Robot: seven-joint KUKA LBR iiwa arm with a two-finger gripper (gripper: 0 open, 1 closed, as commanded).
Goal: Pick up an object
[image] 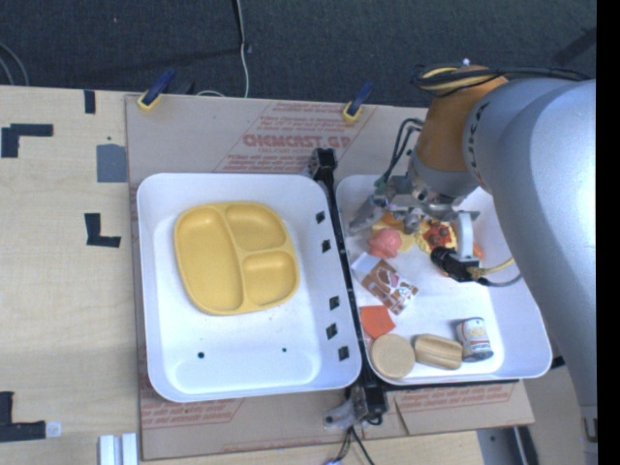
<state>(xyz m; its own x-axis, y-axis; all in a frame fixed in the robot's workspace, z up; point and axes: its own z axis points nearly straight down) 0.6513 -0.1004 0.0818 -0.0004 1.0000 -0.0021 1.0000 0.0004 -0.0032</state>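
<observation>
My gripper (397,211) hangs low over the back of the right bin (518,318), under the grey arm with its orange band. Just in front of it lies a pink rounded object (386,242), close to or touching the gripper's tip. A colourful red and yellow item (442,232) lies to its right, partly hidden by the wrist. Nearer the front are a brown and white packet (389,286), an orange square (376,319), a round tan disc (393,356), a bread roll (438,353) and a small can (475,338).
The left bin (165,356) holds a yellow divided plate (235,257). A black divider with clips (334,260) runs between the bins. The arm's bulk covers the right bin's far right side. A black cable with a yellow end (465,265) trails over the right bin.
</observation>
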